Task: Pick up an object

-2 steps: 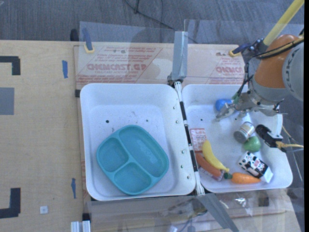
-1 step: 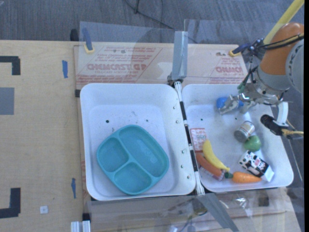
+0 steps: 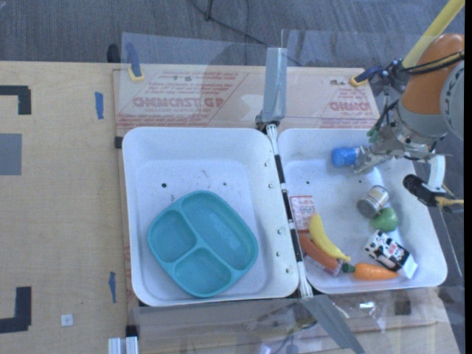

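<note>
Over the right bin [image 3: 435, 268], the gripper [image 3: 359, 157] sits touching a blue object [image 3: 343, 156], its grip impossible to tell, with a can [image 3: 374, 200], banana [image 3: 326, 239] and carrot [image 3: 373, 271] lying nearby.

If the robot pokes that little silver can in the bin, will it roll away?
Probably a little. The silver can looks round and seems to lie tilted on its side, so a push could roll it. It likely wouldn't go far: the green ball sits right against it. Its shiny metal may be slippery for the tool.
</note>
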